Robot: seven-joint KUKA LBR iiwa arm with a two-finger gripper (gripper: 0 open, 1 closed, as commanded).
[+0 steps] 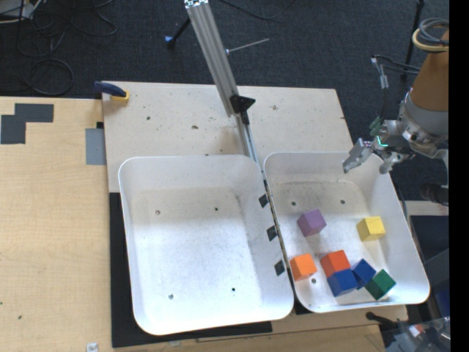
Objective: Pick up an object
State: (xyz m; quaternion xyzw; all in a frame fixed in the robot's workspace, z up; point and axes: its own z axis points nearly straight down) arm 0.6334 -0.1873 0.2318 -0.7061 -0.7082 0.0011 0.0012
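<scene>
Resting on a speckled wooden bench (183,116) over dark carpet (308,42), two white bins (146,196); gripper (371,155) spread wide, holding nothing

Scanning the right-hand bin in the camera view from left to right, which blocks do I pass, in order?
orange block → purple block → red block → yellow block → green block. The blue blocks overlap the red one's span, so I leave them out.
</scene>
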